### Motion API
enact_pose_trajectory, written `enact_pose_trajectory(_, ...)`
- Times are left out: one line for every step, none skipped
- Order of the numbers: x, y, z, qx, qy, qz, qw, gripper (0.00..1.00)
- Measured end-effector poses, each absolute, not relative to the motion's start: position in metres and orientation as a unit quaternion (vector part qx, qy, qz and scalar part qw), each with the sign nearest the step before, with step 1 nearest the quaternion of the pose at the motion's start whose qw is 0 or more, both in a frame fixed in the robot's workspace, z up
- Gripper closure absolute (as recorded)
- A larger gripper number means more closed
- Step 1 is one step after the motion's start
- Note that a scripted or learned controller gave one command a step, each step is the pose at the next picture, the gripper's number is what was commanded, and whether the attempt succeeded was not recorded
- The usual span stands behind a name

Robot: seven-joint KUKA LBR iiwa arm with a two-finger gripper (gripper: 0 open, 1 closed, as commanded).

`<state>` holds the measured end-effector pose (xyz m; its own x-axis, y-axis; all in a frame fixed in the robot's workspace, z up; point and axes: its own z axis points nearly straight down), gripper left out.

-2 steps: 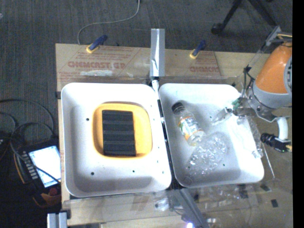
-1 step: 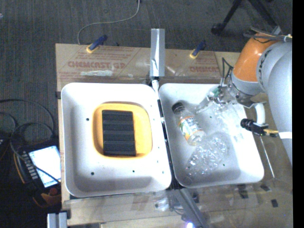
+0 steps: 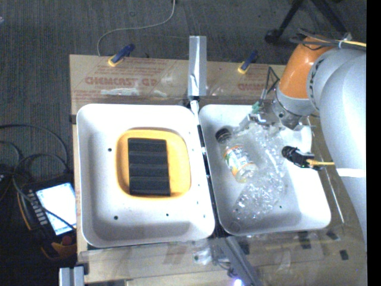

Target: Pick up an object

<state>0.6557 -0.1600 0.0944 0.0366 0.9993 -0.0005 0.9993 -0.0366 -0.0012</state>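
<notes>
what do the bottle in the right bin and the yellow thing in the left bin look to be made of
Bottle: likely thin clear plastic, glossy; the bin shows through its crinkled, glinting body; dark cap, printed label.
Yellow thing: probably soft foam or sponge, matte; rounded edges, dull even colour, with a black ridged pad on top. Foam is a guess.

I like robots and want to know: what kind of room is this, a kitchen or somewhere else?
Probably a robot lab or workshop, not a kitchen. A grey robot arm reaches over two white bins on a bench clamped to a board. A crumpled plastic bottle is there for practice, and loose cables lie on the carpet.
</notes>
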Motion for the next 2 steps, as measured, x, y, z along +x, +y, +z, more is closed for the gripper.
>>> enact_pose_trajectory(0.625,-0.196,0.121,-0.675,-0.738,0.0020,0.000,0.00)
enact_pose_trajectory(0.599,-0.124,0.091,-0.589,-0.808,0.0005,-0.008,0.00)
